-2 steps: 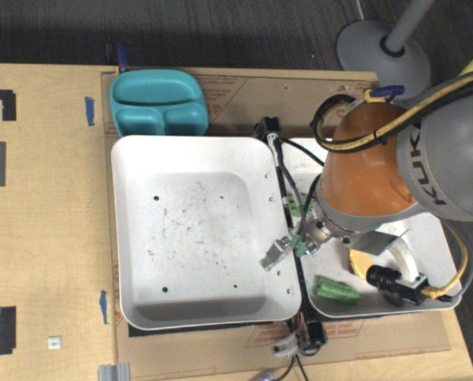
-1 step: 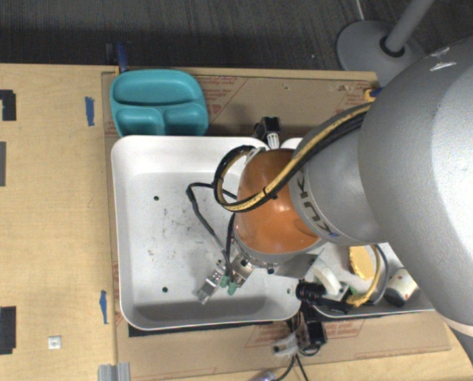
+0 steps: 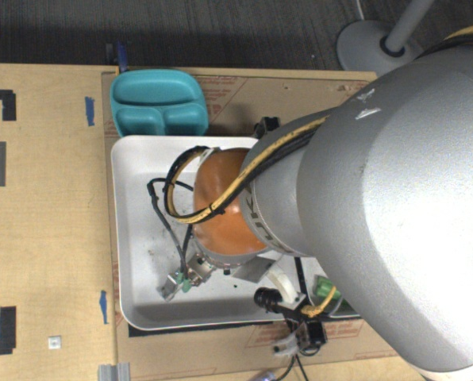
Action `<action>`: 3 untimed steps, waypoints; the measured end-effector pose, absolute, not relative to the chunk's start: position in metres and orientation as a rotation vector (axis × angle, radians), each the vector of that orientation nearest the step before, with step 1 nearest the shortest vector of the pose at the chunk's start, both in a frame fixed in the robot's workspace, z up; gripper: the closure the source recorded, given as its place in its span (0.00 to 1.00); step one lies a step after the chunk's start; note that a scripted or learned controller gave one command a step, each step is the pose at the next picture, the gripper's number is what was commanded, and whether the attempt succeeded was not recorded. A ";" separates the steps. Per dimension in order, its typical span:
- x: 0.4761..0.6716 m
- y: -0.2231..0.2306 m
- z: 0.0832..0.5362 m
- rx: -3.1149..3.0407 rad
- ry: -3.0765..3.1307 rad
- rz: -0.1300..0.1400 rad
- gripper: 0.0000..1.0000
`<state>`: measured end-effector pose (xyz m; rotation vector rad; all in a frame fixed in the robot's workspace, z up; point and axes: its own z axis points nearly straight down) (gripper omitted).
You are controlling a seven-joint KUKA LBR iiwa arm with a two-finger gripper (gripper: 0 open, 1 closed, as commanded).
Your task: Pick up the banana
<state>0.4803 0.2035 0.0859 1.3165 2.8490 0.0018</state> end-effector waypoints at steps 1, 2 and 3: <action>0.479 0.217 0.103 2.039 2.391 -0.001 0.00; 0.479 0.217 0.112 2.037 2.392 -0.002 1.00; 0.479 0.217 0.122 2.037 2.392 -0.002 1.00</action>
